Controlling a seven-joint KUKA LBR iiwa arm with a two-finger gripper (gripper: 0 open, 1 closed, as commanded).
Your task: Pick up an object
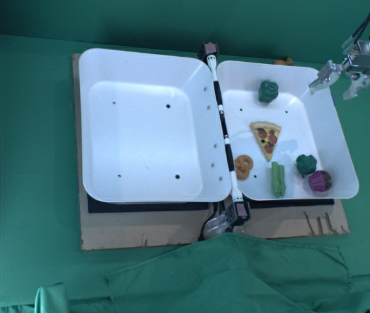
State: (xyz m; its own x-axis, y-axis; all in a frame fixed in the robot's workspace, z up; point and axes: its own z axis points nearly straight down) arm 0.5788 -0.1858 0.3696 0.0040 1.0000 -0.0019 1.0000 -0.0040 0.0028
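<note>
**Claw open above the far right corner of the right bin**

I see a counter [42,142] covered in green cloth, with a brown board [107,237] under two white bins. The left bin [94,64] lies beside the right bin [341,168]. The claw [341,83] hangs open, holding nothing, over the right bin's far right rim. Inside this bin are a pizza slice [266,137], a pretzel [243,166], green beans [277,178], two dark green vegetables [268,90] [305,164], and a purple piece [320,181], well apart.
</note>
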